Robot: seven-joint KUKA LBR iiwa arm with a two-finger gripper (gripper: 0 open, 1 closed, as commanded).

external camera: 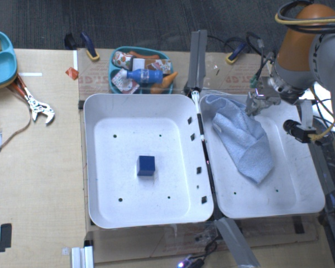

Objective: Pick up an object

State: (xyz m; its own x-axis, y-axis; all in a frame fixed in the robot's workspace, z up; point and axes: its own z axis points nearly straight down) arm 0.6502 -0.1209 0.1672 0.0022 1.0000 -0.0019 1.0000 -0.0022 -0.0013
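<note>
The grey arm [310, 43], with its orange band, reaches in from the right and its claw [255, 104] sits at the upper edge of a crumpled light blue-grey cloth [243, 138] in the right bin [301, 202]. Whether the claw is apart or together cannot be told from this slanted look down, nor whether any fabric lies between its tips. The cloth is soft and rumpled, with folds running diagonally; it spreads from the upper left corner of the right bin down toward the bin's middle, ending in a blunt, rounded flap. Its upper part is bunched against the bin's back wall, and its colour is a pale, muted blue against the white plastic. In the left bin [100, 205] a small dark blue block [146, 165] rests near the centre, well apart from every wall. Behind the bins, on the wooden surface [33, 172], a teal bowl [140, 71] holds a jumble of small items, among them a blue and white bottle. Farther left lie a silvery adjustable wrench [36, 106] and the edge of a teal tray [1, 57]. Clamps [88, 44] grip the surface's far edge.
</note>
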